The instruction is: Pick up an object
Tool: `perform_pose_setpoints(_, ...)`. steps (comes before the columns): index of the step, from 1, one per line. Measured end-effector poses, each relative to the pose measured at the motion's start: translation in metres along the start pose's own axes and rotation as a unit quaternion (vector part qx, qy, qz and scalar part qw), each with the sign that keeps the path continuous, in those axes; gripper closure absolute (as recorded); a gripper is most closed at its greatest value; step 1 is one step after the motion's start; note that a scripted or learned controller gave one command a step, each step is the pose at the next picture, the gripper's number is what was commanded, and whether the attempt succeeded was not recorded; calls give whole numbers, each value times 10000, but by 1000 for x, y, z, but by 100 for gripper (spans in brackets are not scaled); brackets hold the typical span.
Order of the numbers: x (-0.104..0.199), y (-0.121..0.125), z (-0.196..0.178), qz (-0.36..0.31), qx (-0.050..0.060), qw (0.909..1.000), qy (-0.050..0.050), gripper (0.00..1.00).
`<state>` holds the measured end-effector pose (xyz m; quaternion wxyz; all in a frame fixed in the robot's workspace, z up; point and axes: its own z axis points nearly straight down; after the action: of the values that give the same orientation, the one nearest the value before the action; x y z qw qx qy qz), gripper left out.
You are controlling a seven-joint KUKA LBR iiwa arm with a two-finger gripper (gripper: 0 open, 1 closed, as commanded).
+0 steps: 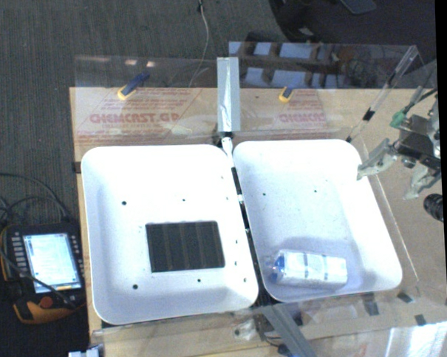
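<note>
The gripper (pixel 398 175) hangs at the right edge — fingers spread, empty.

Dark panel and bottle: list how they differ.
The dark panel is black, flat and rectangular; the bottle is pale, rounded, lying on its side. The panel lies in the left bin, the bottle in the right bin. Both rest near their bins' front edges.

Ridged pad (pixel 185 246) in left bin (pixel 105 172); bottle (pixel 310 269) in right bin (pixel 341 161).

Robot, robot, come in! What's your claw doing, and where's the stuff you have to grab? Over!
Gripper at right bin's right edge, nothing between fingers. Bottle lying in right bin, near front. Dark flat pad in left bin. Nothing blocking the bottle.
</note>
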<state>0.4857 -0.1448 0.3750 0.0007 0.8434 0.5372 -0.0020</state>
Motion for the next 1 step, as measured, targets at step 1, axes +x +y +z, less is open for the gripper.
perform_pose_setpoints(1,-9,4,-58,837,4,9965,-3,0)
